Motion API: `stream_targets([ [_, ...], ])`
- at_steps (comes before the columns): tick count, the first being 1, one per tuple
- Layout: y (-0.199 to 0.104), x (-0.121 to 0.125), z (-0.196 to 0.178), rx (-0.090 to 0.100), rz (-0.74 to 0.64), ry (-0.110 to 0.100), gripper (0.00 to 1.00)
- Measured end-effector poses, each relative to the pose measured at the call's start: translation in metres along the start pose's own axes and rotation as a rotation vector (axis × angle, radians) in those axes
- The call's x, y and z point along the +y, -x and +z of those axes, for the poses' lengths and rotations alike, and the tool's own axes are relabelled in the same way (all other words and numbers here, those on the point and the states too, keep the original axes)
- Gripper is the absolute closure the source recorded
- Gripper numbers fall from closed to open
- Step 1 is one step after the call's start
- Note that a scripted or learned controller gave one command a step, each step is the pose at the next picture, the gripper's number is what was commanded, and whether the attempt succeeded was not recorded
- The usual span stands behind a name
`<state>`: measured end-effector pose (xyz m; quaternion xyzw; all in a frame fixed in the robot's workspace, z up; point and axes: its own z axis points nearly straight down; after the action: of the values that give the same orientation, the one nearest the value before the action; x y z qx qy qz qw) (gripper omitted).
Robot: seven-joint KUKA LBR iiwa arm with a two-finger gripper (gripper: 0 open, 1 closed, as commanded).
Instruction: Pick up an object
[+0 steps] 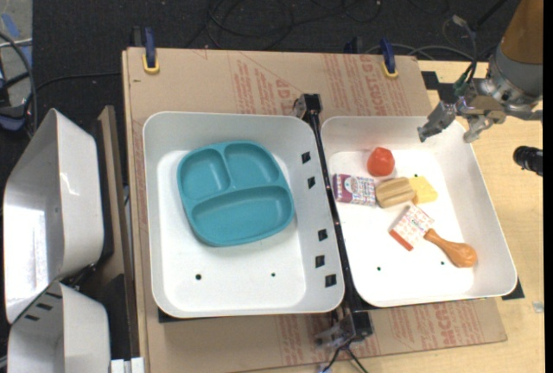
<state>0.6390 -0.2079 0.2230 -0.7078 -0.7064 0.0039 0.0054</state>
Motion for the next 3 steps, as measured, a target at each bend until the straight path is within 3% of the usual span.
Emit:
stream_targets([
  [1,-0.001,0.003,-0.01,-0.003,-0.003,0.014,0.0],
  [3,-0.009,-0.012,0.086,-0.001,-0.002,0.009,0.0],
])
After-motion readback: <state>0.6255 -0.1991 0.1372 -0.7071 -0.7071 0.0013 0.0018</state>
